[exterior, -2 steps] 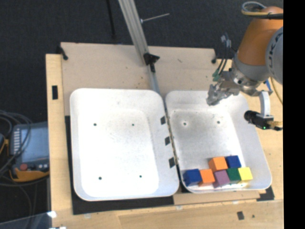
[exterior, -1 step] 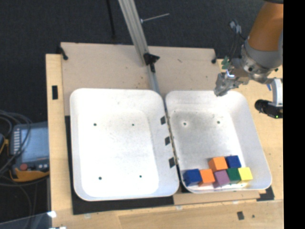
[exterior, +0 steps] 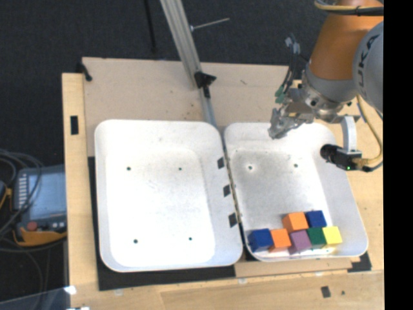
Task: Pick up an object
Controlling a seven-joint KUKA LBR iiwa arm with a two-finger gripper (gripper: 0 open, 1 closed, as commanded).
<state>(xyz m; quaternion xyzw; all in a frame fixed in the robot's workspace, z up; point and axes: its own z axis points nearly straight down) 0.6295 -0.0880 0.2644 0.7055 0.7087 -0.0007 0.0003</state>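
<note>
The claw [exterior: 279, 129] hangs over the right bin's [exterior: 339, 192] far edge; its opening cannot be told. Coloured blocks [exterior: 297, 232] cluster at the bin's near edge.

Robot arm [exterior: 345, 41]: grey casing with a broad orange band, a grey metal wrist, thin cables alongside, and a small metallic gripper [exterior: 279, 129].

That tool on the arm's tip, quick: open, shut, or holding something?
Tool: cannot be told from this view. It hangs over the far edge of the right bin, apart from the blocks.
</note>
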